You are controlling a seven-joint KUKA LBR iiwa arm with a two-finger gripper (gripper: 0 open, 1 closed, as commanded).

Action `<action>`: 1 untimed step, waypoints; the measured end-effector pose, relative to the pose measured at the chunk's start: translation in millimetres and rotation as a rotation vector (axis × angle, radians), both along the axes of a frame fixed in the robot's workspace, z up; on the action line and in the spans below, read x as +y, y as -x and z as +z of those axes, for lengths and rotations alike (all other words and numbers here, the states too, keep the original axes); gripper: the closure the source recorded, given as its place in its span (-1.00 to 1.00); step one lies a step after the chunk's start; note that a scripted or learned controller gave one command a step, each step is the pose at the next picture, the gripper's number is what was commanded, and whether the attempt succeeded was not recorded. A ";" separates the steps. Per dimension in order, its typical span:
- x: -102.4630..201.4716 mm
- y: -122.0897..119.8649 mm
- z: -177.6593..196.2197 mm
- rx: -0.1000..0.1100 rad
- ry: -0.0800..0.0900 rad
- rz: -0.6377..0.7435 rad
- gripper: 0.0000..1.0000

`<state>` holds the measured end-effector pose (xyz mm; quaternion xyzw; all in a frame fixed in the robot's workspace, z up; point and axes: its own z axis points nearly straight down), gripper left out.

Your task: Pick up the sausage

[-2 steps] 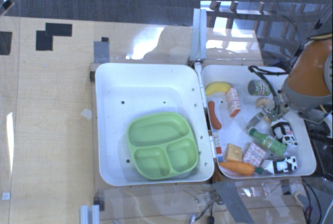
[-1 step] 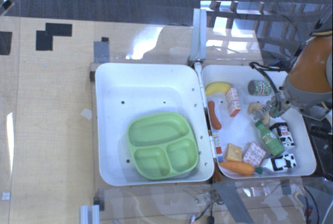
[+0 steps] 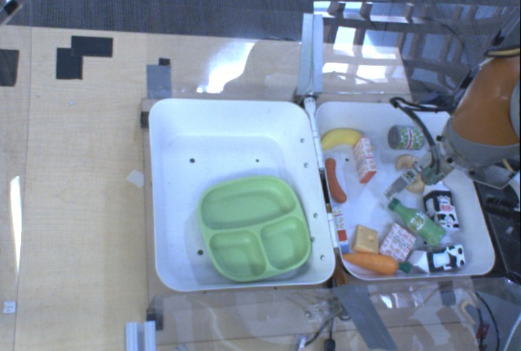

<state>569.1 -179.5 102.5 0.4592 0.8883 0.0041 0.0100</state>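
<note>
You are looking at a light wooden bench point(image 3: 73, 195) filling the left and lower parts of the frame, with dark carpet showing along the top. Two shallow white bins are sitting directly on it, side by side and touching along their inner rims: the left bin point(image 3: 171, 178) at the frame's center and the right bin point(image 3: 480, 247) at the right. Black square markers point(image 3: 81, 54) are lying flat on the bench at the upper left. A clear panel point(image 3: 244, 68) is reflecting light behind the left bin.

sausage point(image 3: 335, 181) – red | tray point(image 3: 254, 225) – green | carrot point(image 3: 370, 262) – orange | bins point(image 3: 220, 129) – white
</note>
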 end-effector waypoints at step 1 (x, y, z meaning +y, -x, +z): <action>64.5 20.9 -11.4 0.004 0.009 0.456 -1.00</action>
